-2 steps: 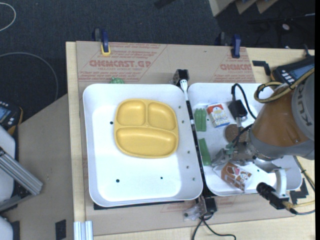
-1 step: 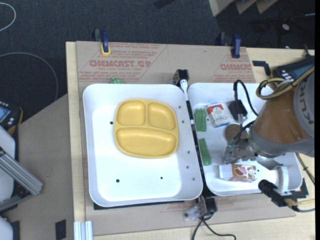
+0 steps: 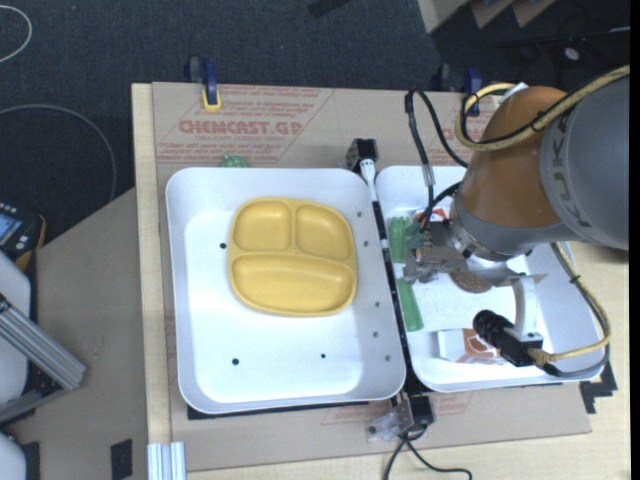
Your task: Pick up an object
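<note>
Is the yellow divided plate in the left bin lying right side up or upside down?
Right side up. The yellow divided plate lies flat in the left bin, its three hollow compartments and raised dividers facing the camera.

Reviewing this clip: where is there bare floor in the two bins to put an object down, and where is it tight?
The left white bin has bare floor along its near edge below the yellow three-compartment plastic plate, plus a strip on the plate's left. The right white bin is crowded: the grey-and-orange arm hangs over it, with green objects along its left wall and a small printed packet near the front.
</note>
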